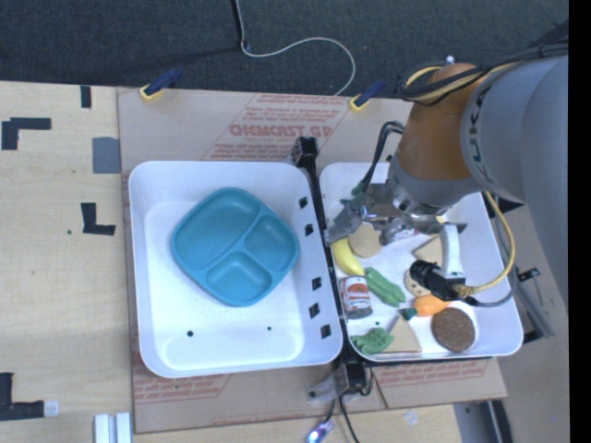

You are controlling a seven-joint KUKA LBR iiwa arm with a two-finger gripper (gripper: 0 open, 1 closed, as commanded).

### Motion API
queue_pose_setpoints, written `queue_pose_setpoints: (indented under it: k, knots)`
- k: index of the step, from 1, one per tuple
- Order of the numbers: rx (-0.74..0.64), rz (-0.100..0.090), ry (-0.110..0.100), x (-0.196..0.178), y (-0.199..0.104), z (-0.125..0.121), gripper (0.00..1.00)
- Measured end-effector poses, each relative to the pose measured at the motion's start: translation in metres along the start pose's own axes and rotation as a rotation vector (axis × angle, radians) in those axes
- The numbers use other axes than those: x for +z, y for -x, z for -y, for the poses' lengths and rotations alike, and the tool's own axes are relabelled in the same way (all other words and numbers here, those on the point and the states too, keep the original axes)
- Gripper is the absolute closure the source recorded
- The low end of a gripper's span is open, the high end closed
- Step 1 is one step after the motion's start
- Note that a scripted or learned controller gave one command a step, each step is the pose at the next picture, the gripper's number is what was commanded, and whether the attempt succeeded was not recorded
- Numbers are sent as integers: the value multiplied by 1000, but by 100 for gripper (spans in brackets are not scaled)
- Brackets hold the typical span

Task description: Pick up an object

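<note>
Blue plastic plate (235, 245), three-sectioned with rounded corners, is lying in the left bin (148, 275). Pincer (369, 221) is hovering low in the right bin (494, 340) over a smooth yellow banana (347, 257); finger spread cannot be told. Small can (356, 297) and round brown disc (453, 329) are sitting nearby.

One camera hangs fixed above my bench, looking down at a slant — far enough back to take in both shallow white plastic bins (148, 247) and the tan cardboard sheet (268, 132) beneath; my grey, orange-banded arm (480, 127) enters from three o'clock.
</note>
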State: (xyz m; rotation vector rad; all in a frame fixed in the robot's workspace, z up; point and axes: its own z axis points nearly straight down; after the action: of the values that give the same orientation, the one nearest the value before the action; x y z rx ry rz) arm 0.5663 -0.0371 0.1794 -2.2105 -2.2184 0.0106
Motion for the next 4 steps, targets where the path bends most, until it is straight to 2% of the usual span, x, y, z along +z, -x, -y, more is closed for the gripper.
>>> queue_pose_setpoints:
  k: [1,2,3,4]
  knots:
    - [-1,0,2,-3,-53,57,0]
    - [1,2,3,-11,-51,55,100]
    - [3,2,24,-185,-34,84,100]
    - [-1,3,0,-95,-82,85,100]
